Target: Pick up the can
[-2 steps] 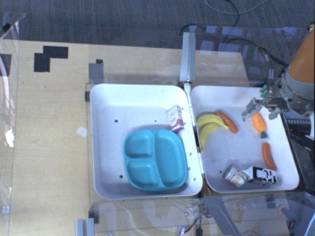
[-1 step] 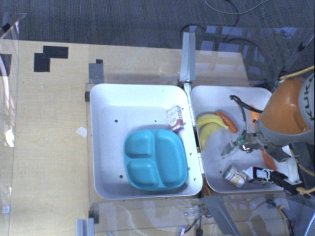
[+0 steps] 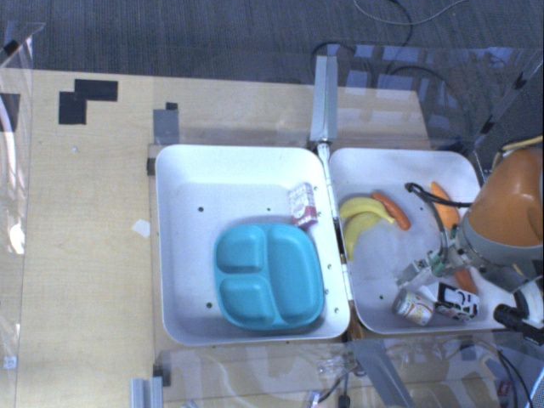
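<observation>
Can [image 3: 414, 308] lay on its side near the front edge of the right bin [image 3: 374, 317], beside a small black-and-white toy car [image 3: 457, 301]. End effector [image 3: 422, 270] hovered just above the can, fingers apart, nothing between them. Two bananas [image 3: 361, 215] lay near the bin's left wall.

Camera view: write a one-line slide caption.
Gripper poised just above the can in the right bin; blue tray sits in the left bin.
</observation>
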Motion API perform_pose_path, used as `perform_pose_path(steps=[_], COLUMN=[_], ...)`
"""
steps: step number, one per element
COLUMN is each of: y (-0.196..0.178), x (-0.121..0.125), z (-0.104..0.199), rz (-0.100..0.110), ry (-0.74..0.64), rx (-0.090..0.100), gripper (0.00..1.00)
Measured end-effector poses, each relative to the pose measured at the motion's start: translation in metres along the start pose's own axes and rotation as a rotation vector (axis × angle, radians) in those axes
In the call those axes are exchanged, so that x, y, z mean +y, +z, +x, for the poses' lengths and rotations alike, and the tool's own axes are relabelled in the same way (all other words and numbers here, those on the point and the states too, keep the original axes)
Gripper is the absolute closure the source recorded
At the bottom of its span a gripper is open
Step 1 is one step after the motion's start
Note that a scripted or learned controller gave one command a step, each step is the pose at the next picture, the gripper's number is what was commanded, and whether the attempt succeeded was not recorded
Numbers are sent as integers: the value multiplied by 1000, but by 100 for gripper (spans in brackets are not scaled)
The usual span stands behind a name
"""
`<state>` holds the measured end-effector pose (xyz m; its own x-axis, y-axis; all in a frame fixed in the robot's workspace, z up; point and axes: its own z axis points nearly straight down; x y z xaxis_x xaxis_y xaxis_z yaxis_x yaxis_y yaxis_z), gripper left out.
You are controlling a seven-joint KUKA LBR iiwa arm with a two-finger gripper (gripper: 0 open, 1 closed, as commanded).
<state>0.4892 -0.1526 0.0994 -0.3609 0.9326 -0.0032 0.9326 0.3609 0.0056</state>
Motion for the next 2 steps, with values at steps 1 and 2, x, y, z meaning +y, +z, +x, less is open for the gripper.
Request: perform_pose_path(steps=[1, 2], y=[0, -11], x=[0, 3], z=[0, -1], rz=[0, -6], ry=[0, -2], rx=[0, -4], gripper=[0, 100])
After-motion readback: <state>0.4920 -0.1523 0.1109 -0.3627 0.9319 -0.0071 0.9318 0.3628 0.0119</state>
